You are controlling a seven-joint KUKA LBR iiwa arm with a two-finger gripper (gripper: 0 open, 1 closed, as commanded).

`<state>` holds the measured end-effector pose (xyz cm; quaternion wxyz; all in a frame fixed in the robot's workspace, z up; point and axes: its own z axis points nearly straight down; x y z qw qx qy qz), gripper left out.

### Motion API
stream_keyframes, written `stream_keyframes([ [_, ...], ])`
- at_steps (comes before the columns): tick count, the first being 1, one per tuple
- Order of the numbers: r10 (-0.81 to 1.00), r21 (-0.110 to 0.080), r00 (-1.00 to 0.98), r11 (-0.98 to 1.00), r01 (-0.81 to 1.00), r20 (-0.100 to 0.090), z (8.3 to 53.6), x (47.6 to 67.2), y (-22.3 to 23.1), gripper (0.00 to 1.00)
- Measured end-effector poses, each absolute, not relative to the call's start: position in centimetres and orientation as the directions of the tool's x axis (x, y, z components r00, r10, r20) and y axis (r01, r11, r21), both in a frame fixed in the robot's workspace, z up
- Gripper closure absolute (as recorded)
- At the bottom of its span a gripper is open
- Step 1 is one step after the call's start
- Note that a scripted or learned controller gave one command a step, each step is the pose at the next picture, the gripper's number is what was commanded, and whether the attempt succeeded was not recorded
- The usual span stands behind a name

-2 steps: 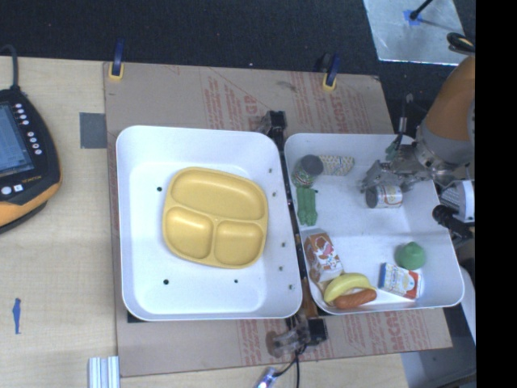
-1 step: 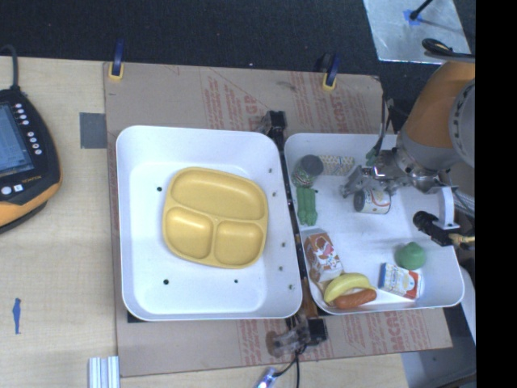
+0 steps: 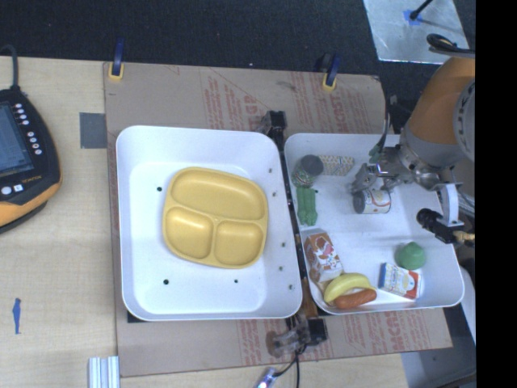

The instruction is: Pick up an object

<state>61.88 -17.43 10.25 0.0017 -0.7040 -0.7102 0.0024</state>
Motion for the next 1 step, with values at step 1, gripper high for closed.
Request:
stream_keyframes([
  [1, 1.0, -0.001, -0.005, 0.005, 1.0, 0.001, 23.17, 59.66, -8.44, 1.0],
])
